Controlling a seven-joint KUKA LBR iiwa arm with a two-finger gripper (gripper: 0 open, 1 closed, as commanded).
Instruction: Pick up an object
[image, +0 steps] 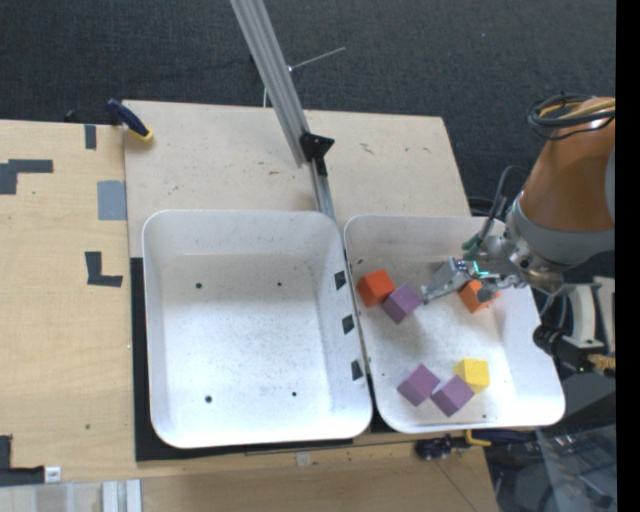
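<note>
Tabletop (230, 150): you had a pale wooden board under both bins, with a small blue-and-yellow item (130, 120) lying near its far left corner, well apart from the work.
Arm (565, 190): it reached in from the right, its orange band over the right bin's far edge, wrist tilted down toward the bin floor.
Left bin (160, 260): you saw its white floor with a few dark specks.
Right bin (520, 400): it held every candidate object, in two loose groups.
Gripper (450, 280): it sat low in the right bin, its metal tip pointing left toward the purple cube; whether the fingers were spread or closed, you could not tell from this slant.
Orange cube by gripper (477, 296): it lay touching or just beside the gripper body, on its near side; you could not say it was between the fingers.
Purple cube (402, 303): it rested on the bin floor just beyond the gripper tip, touching or nearly touching the orange cube on its left (375, 287).
Near group: two purple cubes (418, 384) (452, 396) and a yellow cube (474, 373) sat together by the bin's near wall, apart from the gripper.
Progress: by your reading, the approach was done, the gripper was down among the cubes, and nothing was lifted.
Left to do: a confirmed grip on one cube, then the lift clear of the bin.
</note>
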